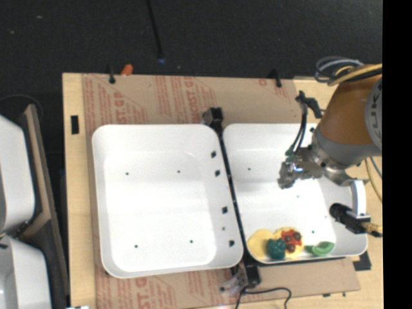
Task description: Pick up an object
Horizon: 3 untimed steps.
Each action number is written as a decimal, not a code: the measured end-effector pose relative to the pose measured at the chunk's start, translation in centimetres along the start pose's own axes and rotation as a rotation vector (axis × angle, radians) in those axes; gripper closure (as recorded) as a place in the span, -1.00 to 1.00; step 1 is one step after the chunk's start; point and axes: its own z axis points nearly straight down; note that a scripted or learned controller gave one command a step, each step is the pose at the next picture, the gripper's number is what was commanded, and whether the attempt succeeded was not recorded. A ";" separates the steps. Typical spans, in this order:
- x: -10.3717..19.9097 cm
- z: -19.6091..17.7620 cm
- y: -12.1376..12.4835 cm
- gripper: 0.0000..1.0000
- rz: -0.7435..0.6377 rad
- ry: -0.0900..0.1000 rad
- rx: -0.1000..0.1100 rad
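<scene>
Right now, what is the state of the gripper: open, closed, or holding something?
Gripper: cannot be told from this view. It hangs over the right bin, apart from the toys at the near edge.

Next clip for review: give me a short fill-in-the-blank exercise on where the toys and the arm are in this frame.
1. The small toys lie clustered in the ____ bin of the two.
2. They sit against that bin's ____ edge, the one closest to the camera.
3. The pincer hangs over the right bin, clearly ____ the toys rather than touching them.
4. The band above the arm's wrist is coloured ____.

Missing words: right; near; apart from; orange
</scene>
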 end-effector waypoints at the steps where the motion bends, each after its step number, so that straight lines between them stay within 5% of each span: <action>1: 4.9 -0.7 2.6 1.00 -0.004 0.001 -0.001; 3: 14.8 -2.1 5.3 1.00 -0.003 0.001 -0.001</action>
